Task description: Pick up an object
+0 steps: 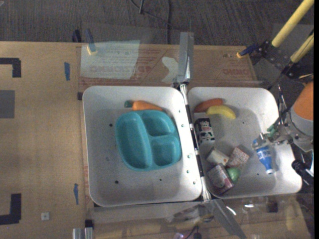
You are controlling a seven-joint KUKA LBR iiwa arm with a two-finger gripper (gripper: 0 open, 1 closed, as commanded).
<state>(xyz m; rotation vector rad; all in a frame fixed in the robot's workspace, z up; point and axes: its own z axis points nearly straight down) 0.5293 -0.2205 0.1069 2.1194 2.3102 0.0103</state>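
- Two shallow white bins with rounded corners sat side by side on the brown desk [45,148], divided by a grey metal strip.
- In the left bin [97,183], a glossy teal plastic tray [148,139] with three compartments lay near the centre; an orange carrot-shaped toy [145,105] rested at the tray's far edge.
- In the right bin [249,101], an orange toy [209,104] and a yellow banana [221,112] lay touching near the far left corner.
- A small black-and-white carton [204,130] stood at the left wall; its print was too small to read.
- Small boxes [228,158] and a green round piece [233,174] clustered toward the near left corner.
- A blue-and-white tube [264,155] lay by the right wall, just below the gripper [271,133].
- Whether the fingers were apart or together could not be told.
- Reversed red lettering showed on a clear sheet [114,59] at the desk's far edge, illegible.
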